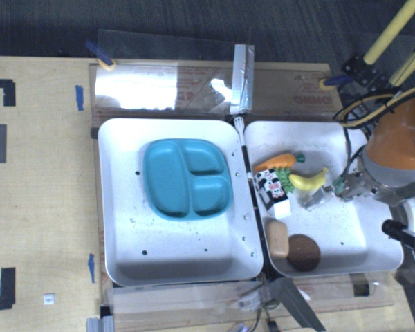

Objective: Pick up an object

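Camera view had the gripper point(323, 194) low in the right bin point(353, 244) beside a banana point(308, 180); grip unclear, no readable labels.

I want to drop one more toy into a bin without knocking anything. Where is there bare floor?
Left bin: bare floor all round the blue tray, widest along the near wall. Right bin: bare at the near right corner, right of the brown ball. Crowded along its left side: carrot, banana, tan block, with the end effector beside the banana.
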Motion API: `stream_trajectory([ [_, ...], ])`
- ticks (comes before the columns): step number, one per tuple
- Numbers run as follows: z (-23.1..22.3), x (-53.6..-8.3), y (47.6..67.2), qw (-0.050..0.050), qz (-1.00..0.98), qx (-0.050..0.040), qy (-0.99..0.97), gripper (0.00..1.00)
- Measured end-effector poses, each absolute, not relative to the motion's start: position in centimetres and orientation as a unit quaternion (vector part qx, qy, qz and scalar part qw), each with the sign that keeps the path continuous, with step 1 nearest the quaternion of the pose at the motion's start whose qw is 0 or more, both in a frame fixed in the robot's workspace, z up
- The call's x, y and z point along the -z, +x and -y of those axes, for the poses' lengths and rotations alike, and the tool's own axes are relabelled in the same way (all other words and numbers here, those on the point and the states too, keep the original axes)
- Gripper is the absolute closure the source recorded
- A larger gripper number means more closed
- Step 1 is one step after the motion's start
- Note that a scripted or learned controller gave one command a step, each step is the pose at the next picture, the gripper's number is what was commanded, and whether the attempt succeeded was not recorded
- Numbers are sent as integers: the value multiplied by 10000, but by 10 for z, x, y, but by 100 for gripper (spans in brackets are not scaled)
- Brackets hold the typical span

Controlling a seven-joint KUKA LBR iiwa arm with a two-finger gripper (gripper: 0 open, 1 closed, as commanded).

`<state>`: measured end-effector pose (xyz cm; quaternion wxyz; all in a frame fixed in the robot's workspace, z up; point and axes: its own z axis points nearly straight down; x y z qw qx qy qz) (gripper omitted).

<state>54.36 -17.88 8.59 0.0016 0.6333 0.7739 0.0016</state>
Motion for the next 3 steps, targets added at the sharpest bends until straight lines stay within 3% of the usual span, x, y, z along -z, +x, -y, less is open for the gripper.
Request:
stream_trajectory([
  [1,158,-85,610,25,-7371,-16,6758,0],
  [2,158,-95,612,40,-7373,-21,6755,100],
  [3,146,-87,615,28,-7710,4,6368,100],
])
